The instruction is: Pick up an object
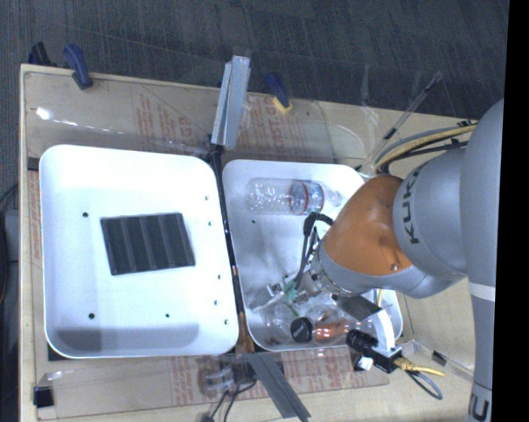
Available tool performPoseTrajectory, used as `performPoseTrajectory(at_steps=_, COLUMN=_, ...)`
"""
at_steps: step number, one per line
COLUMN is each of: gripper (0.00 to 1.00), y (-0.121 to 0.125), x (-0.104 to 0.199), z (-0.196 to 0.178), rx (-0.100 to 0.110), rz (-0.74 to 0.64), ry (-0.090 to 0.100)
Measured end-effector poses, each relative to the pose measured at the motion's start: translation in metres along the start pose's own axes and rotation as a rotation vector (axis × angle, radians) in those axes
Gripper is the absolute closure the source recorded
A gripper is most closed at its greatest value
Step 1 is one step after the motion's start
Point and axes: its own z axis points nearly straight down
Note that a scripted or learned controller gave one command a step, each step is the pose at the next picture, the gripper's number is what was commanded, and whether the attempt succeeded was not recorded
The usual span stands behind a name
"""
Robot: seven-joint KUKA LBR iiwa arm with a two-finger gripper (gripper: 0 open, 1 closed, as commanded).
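Two white bins [62,241] side by side, dark ribbed pad [148,243] in the left one, blue clamps [77,65] along the bench's [120,112] far edge.

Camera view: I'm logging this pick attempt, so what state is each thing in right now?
Plastic bottle: lying on its side at the far end of the right bin, untouched.
Clutter of small items: piled at the right bin's near end, too jumbled to identify.
Gripper: lowered over that pile.
Dark ridged pad: lying flat in the left bin.

arm [421,230] over right bin [245,249] | plastic bottle [287,196] at far end | left bin [62,241]: dark grate [148,243]
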Motion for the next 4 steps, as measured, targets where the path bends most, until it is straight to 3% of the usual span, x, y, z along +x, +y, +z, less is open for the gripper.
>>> performPoseTrajectory(at_steps=1, gripper=0.00, y=0.039, x=-0.048, z=-0.001, rx=-0.002, rz=0.205, ry=-0.002)
performPoseTrajectory(at_steps=2, gripper=0.00, y=0.100, x=-0.105, z=0.000, rx=0.002, rz=0.543, ry=0.001)
performPoseTrajectory(at_steps=3, gripper=0.00, y=0.037, x=-0.071, z=0.000, rx=0.002, rz=0.360, ry=0.001)
performPoseTrajectory(at_steps=4, gripper=0.00, y=0.028, x=-0.080, z=-0.061, rx=0.000, rz=0.122, ry=-0.002)
